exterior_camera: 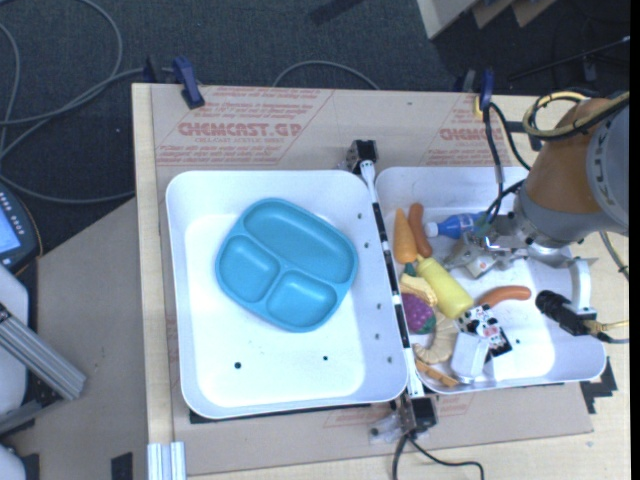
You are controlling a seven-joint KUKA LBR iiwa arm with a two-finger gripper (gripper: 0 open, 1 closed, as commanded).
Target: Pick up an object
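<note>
Jaws (486,258), whether open or closed I cannot tell, hang in the right bin (560,368). Just below them lies the sausage (503,294); descend squarely, centred across it, before closing.

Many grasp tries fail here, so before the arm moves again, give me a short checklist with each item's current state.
1. Gripper is over the right bin: ok.
2. An object sits between the jaws: cannot tell.
3. Targets in reach: ok; yellow bottle, sausage and carrot lie in the right bin.
4. Objects separated for a clean grasp: not ok; they crowd along the bin's left side.
5. Blue divided plate in the left bin is away from the arm: ok.
</note>
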